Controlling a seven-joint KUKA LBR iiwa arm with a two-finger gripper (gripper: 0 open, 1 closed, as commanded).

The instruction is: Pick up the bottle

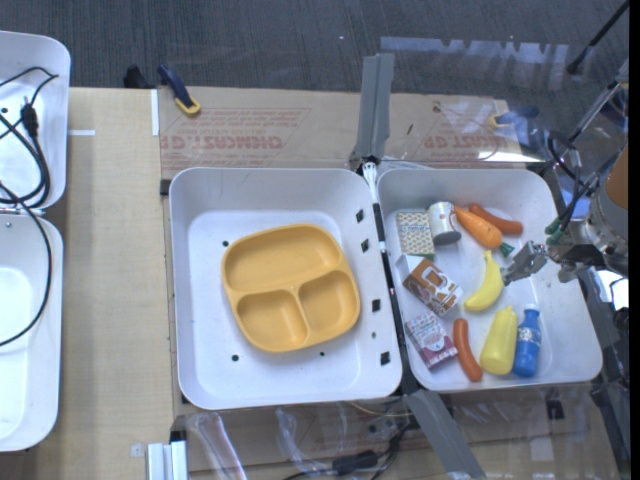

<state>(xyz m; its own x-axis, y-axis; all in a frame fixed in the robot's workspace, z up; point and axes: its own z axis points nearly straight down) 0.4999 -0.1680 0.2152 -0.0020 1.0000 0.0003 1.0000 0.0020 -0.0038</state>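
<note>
Gripper (522,264) sits at right of frame over the right white bin (570,208), beside the yellow plastic banana (487,283); can't tell its state.

Target is ambiguous: yellow squeeze bottle (499,340) and small blue bottle (527,343) lie touching, lower right of that bin. Risk, imo: a descent w/ both so tight could nudge one, or clip the red sausage (467,348) just left.

Count: 2 bottles, 1 banana, 1 orange carrot (479,228), 1 grey can (442,222), approx 3 small packets. Left bin holds 1 yellow divided plate (290,287).
</note>
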